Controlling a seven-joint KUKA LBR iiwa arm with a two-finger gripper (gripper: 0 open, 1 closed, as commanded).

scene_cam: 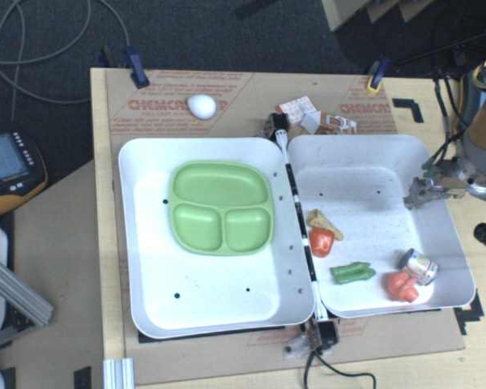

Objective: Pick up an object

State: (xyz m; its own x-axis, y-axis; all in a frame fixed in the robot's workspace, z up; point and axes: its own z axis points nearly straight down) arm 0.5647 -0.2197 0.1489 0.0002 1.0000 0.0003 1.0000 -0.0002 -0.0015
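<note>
The right bin [364, 177] holds several small items. A red pepper-like toy [321, 241] and a tan piece [318, 220] lie by its left wall. A green pod-shaped toy [353, 273] rests near the front. At the front right, a small silver can [421, 266] touches a red lump [401, 287]. My gripper [421, 191] hangs over the bin's right rim, well above and behind the can, and nothing is visible in it.
The left bin [146, 241] carries a green divided plate [221, 207]. On the bench behind the bins lie a white egg [201, 105] and crumpled wrappers [312, 117]. Blue clamps [135, 66] grip the back edge.
</note>
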